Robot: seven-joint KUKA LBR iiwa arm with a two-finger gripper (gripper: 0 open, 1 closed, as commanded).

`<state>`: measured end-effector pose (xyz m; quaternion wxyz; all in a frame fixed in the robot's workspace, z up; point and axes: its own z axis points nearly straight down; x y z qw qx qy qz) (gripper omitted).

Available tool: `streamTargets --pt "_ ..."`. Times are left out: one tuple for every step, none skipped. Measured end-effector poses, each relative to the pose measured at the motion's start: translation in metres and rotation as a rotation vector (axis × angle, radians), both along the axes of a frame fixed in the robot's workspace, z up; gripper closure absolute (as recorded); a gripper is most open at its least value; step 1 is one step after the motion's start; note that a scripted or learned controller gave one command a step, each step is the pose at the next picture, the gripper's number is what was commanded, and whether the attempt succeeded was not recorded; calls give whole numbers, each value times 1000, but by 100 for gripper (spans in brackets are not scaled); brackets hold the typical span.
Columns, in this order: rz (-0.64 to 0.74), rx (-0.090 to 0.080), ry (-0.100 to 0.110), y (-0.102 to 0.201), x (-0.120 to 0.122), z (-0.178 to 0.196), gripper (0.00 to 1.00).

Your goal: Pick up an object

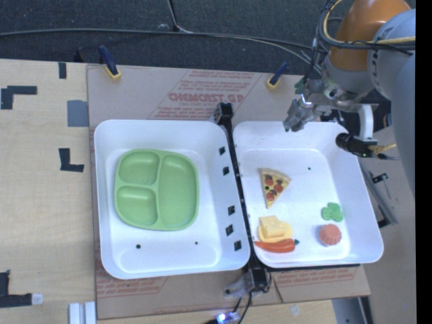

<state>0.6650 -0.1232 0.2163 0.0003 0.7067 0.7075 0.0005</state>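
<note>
Right bin (351,181): pizza slice (273,184) below claw (295,120).

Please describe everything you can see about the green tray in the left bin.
The green tray is a light green, plastic-looking plate with rounded corners and three compartments: two small ones on the left, one long one on the right. It lies flat on the floor of the left bin, left of its centre. Nothing lies in it.

two white bins (108,181) on brown cardboard (196,96); a green divided plate (156,189) lies in the left bin.
</note>
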Motion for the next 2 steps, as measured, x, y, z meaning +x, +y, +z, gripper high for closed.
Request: streamTargets --pt "5 2 2 54 -10 11 100" --pt "5 0 4 113 -22 2 100"
